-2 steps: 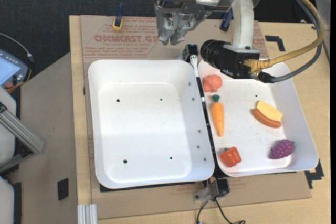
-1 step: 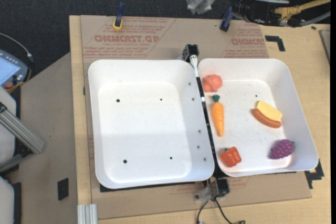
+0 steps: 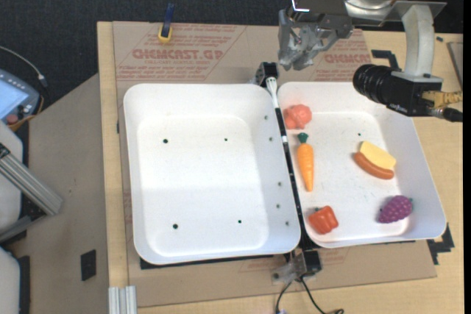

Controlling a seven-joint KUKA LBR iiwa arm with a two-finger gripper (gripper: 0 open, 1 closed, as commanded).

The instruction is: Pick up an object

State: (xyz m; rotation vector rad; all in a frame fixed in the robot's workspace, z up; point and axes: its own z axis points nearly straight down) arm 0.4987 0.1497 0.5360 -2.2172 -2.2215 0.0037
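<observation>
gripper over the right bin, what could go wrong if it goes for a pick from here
The gripper hangs above the right bin's far rim, not over any item, so a straight descent may hit the rim. The pink toy and carrot lie beside the divider; fingers could catch it.

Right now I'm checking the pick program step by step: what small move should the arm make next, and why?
Probably a short move toward the camera and down over the pink toy. The gripper hangs above the right bin's far rim with nothing between its fingers, and that toy is the nearest object; the carrot lies farther.
</observation>
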